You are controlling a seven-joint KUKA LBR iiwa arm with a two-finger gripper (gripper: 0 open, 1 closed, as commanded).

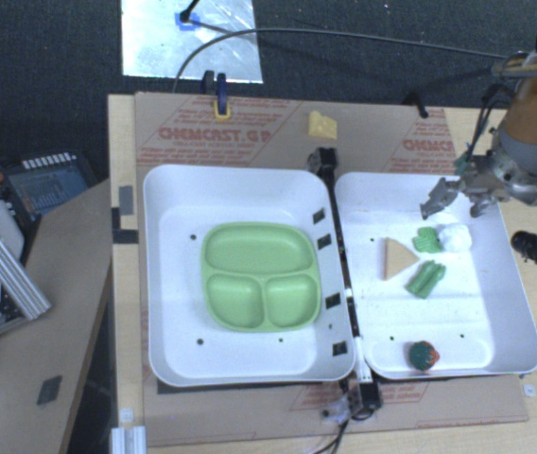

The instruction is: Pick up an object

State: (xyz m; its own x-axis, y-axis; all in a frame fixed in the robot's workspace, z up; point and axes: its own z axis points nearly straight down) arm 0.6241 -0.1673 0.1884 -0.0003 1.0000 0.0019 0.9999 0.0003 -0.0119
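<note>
The right bin (495, 348) holds a tan wedge (397, 256), a green ridged piece (424, 279), a small green lump (427, 239) touching a white ball (455, 237), and a round green and red object (424, 355) near the front wall. My gripper (458, 198) hangs over the bin's back right part, just above the green lump and white ball. Its two dark fingers stand spread apart with nothing between them.
The left bin (169, 206) carries a light green divided plate (257, 276). A black divider (337, 253) joins the two bins. A yellow block (322, 125) lies on the cardboard behind them. Cables run across the back, and a grey console sits at left.
</note>
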